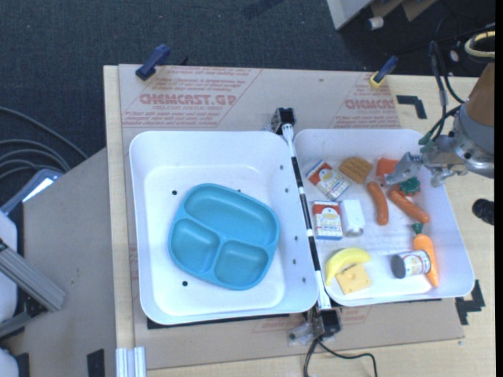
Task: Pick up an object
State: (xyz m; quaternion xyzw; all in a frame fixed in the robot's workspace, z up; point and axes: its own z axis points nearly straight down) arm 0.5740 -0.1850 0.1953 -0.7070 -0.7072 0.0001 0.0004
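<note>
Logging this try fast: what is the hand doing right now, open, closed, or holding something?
Hand: over the right bin, above the sausages; open or closed cannot be told.

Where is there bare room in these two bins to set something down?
Left bin: a bare white margin rings the blue tray, widest along the far wall. Right bin: crowded, with sausages, cartons, banana and can; only its far strip, before the claw, is bare.
</note>
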